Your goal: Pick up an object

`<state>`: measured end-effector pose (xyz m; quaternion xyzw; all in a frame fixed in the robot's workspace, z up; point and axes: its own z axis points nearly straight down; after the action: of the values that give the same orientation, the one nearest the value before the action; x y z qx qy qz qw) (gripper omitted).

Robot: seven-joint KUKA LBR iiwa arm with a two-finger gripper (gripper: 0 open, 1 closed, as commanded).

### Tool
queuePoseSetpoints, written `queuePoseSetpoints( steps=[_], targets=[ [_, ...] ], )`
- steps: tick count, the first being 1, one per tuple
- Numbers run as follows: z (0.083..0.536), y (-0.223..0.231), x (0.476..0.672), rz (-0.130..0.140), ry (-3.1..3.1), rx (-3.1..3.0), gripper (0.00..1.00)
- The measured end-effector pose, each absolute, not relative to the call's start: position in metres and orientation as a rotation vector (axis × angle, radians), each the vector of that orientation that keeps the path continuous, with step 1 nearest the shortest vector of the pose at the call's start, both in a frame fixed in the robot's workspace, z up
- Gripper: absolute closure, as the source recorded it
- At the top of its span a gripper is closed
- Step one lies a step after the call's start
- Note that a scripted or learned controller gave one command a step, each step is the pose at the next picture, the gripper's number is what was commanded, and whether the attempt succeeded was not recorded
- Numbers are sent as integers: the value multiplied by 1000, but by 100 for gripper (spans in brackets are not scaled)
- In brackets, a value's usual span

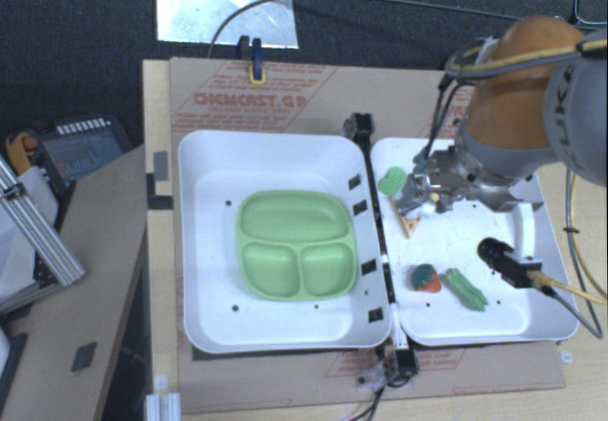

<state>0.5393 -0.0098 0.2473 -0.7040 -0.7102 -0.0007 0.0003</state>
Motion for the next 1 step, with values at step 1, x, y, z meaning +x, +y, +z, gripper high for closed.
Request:
queuePoseSetpoints(
  steps=[1],
  targets=[
    [252, 40, 542, -3, -2232, -2211, 100]
  ],
)
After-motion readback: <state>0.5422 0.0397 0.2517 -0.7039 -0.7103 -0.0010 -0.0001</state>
